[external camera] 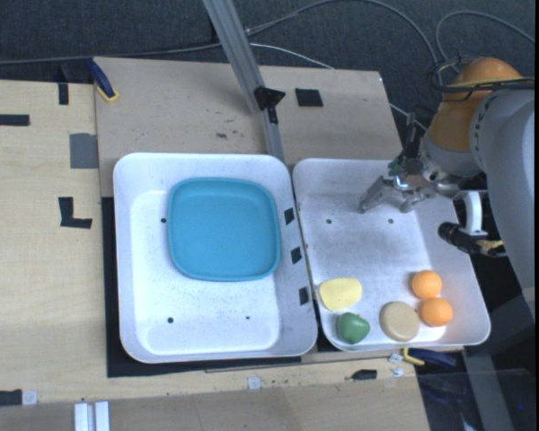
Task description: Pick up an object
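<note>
My gripper (pixel 388 205) hangs over the far part of the right bin (pixel 359 241), its fingers spread open with nothing between them. Along that bin's near edge lie a yellow piece (pixel 340 292), a green piece (pixel 351 328), a round beige piece (pixel 399 321) and two orange balls (pixel 426 284) (pixel 437 312). All of them sit well toward the near side from the gripper. A blue square plate (pixel 223 229) rests in the left bin (pixel 144 321).
A slanted grey metal bar (pixel 247 70) crosses the bench behind the bins. The arm's grey body and orange band (pixel 472 97) fill the right side. Black clips (pixel 296 254) sit along the seam between the bins.
</note>
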Available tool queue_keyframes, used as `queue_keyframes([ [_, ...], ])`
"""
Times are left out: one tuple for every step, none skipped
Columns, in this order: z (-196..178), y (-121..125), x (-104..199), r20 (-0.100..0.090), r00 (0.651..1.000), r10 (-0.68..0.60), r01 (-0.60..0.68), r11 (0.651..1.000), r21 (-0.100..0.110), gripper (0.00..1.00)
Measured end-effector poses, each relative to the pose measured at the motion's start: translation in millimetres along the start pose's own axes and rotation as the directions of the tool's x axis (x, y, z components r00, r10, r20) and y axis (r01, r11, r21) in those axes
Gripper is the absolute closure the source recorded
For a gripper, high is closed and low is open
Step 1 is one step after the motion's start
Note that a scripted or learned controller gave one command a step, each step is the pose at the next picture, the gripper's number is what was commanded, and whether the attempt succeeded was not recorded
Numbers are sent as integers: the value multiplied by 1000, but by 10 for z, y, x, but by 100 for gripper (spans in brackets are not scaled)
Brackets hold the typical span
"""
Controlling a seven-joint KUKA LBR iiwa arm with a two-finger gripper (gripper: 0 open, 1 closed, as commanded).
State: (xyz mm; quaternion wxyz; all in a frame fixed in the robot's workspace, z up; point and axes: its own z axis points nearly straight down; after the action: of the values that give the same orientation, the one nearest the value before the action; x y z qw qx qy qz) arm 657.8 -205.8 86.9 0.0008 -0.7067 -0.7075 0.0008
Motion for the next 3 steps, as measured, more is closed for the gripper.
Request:
queue_keyframes([
  [-121, 7, 1, 1, 1000, -1, 1, 1000, -2, 100],
  [-733, -42, 13, 1, 1000, 0, 0, 1000, -7, 100],
  [-1343, -88, -24, 1, 1000, 1, -1, 1000, -7, 100],
])
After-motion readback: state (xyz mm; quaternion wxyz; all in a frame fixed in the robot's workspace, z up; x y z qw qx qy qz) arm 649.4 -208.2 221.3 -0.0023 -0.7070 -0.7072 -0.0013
